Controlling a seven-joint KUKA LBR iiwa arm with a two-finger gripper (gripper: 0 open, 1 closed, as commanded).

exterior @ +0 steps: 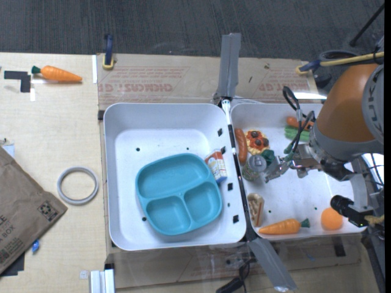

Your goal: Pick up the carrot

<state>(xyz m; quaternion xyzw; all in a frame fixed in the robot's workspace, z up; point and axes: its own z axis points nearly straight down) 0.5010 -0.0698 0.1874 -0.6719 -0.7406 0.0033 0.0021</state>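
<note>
Along the right bin's (342, 234) near wall lies the carrot (281, 227), beside an orange ball (332, 219) | cardboard (153, 78) print partly legible, "CHEMC"; | gripper (276, 168) over a metal can (255, 166); jaw state cannot be told | second carrot (57, 74) on bench, far left | blue plate (178, 193) in left bin (122, 127)

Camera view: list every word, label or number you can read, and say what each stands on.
"CHEM", upside down, red print on the cardboard sheet behind the bins; the rest is blurred.
"BOX", black print on the brown cardboard box at the left edge.
The small packet beside the blue plate: print too small to read.
</note>
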